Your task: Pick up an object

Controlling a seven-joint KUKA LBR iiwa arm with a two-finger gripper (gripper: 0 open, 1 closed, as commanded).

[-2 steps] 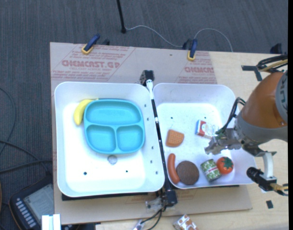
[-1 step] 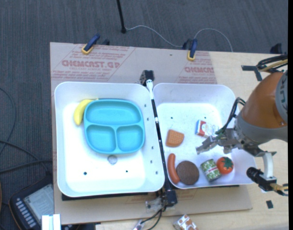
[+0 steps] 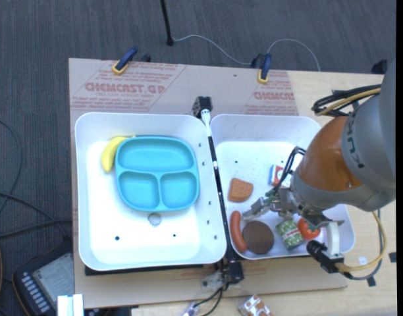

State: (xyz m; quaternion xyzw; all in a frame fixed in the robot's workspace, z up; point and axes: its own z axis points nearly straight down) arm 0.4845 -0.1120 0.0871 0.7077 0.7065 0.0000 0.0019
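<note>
In the right bin [image 3: 254,151] lie an orange waffle-like cracker [image 3: 240,189], a red sausage [image 3: 236,231], a round brown patty [image 3: 258,237], a green-labelled can [image 3: 290,234] and a red tomato-like piece [image 3: 309,229]. A small red, white and blue item [image 3: 278,174] peeks out beside the arm. My gripper [image 3: 267,207] hangs low over the bin's front middle, just above the patty and left of the can, to the right of the cracker. The grey arm with its orange band covers the bin's right side. Nothing shows clearly in the gripper.
The left bin [image 3: 84,196] holds a blue divided plate [image 3: 157,173] with a yellow banana [image 3: 109,153] at its left edge. A raised rim [image 3: 214,176] separates the bins. Two clamps [image 3: 125,59] sit at the bench's back edge, and cables trail around the bench.
</note>
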